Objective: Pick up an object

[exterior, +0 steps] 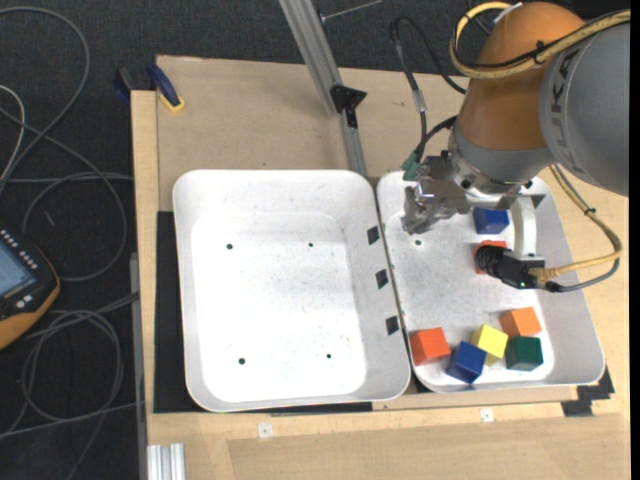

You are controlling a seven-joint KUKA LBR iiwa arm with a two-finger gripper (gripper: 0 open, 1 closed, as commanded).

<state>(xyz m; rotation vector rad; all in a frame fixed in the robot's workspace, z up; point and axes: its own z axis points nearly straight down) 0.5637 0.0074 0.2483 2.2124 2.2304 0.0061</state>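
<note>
1. The arm [545, 78], grey with an orange band, reaches in from the right over the right bin [580, 363].
2. Its gripper [418, 218] hangs over the upper left part of that bin, close to the wall shared with the left bin [200, 198]. How far the claw is open cannot be told, and nothing can be made out in it.
3. A blue block [490, 221] lies just beside the wrist, partly hidden by it.
4. Along the bin's near edge sit an orange block [431, 344], a blue cube [466, 361], a yellow block [491, 341], a green block [524, 352] and another orange block [519, 320], close together.
5. No brand, label or writing can be read anywhere.
</note>
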